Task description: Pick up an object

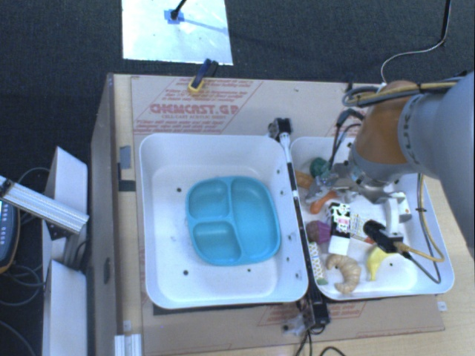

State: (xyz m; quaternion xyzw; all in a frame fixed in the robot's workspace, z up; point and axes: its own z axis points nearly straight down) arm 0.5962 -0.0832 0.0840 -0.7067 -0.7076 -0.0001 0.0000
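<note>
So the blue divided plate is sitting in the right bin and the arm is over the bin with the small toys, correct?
Not quite. The camera view shows the blue divided plate in the left bin, not the right one. The rest holds: the arm is over the right bin, where the small toys lie, among them a croissant and a banana.

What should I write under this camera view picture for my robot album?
Robot arm reaches into the right bin of small toys, beside a blue divided plate lying in the left bin.
</note>
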